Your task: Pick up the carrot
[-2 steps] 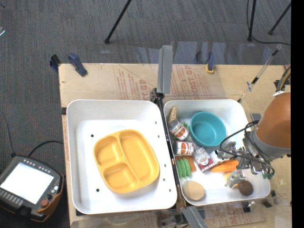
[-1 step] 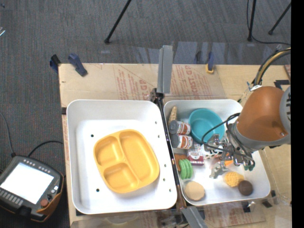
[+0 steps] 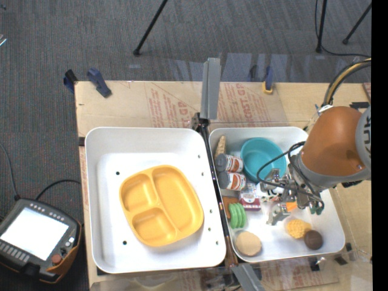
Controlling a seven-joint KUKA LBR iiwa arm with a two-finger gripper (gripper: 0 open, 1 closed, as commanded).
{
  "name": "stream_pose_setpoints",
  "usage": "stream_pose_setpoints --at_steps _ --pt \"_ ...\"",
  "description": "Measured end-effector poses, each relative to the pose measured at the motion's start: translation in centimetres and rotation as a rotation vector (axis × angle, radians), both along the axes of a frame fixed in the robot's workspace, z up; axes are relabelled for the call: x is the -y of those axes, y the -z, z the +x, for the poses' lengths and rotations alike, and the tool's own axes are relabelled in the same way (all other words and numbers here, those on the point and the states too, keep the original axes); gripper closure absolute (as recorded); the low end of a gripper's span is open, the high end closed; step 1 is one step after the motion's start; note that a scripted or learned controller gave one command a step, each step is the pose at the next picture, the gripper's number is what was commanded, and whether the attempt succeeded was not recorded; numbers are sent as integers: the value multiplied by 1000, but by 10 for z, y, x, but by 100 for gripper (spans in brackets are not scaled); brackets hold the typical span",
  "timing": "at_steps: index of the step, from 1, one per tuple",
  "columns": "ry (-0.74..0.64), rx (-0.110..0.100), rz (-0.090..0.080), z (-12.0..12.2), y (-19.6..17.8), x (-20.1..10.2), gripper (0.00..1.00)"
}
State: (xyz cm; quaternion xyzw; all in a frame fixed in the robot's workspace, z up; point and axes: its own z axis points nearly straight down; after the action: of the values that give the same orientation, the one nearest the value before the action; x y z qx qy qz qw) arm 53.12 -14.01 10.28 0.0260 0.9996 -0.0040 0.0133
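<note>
Crowding the right bin point(image 3: 337, 234), the jaws point(image 3: 286, 207) — spread unclear — hover over the carrot point(image 3: 291, 206).

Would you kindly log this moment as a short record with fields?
arm: enters from right, over right bin
gripper: low in right bin, at an orange bit, perhaps the carrot
grasp: cannot tell
left bin: yellow tray
right bin items: teal bowl, two cans, green disc, yellow ball, brown ball

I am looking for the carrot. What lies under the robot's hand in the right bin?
Under the hand a small orange piece shows, perhaps the carrot. The hand covers most of it, so I cannot be sure.
</note>
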Motion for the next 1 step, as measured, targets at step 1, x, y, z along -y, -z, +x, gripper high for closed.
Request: stream_pose_setpoints --at_steps 1 --pt "-266 14 -12 -5 -1 2 0"
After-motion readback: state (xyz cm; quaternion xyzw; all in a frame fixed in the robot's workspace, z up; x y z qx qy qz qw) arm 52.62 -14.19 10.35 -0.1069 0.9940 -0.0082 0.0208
